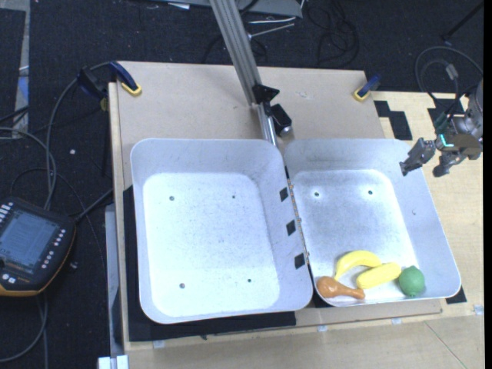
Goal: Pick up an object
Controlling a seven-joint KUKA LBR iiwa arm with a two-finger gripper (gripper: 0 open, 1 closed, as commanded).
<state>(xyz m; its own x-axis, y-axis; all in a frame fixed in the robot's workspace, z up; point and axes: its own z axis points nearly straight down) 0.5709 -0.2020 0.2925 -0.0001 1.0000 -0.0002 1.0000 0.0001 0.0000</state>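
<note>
— Objects first: where do they lie from the pincer (pixel 429 160)?

— All four are well below it in the camera view and a little to its left, gathered in the near corner of the right bin (pixel 430 221). The pincer itself hangs at that bin's far right rim, over the edge, with its two dark fingers spread wide apart and nothing between them.

— Which piece is closest to it?

— The green lime (pixel 412 280), almost straight down from the pincer, against the bin's near right wall. Just left of the lime are two yellow bananas (pixel 367 267), one arched above the other and touching. Left of those lies an orange-brown piece (pixel 338 287), rounded at one end with a narrow neck, touching the lower banana's end; what it is I cannot tell.

— And beyond that?

— The rest of the right bin's floor, between the pincer and the fruit, is bare speckled white. Farther left, well apart from the pincer, sits the left bin (pixel 146 229), its edge meeting the right bin along a seam with small black tabs. Both rest on the pale wooden tabletop (pixel 192 98). A slanted metal post (pixel 240 44) rises from the far side between the bins, up and left of the pincer. Far off left, on the dark floor, lies a control pendant (pixel 27 244) with a lit screen and cables.
</note>
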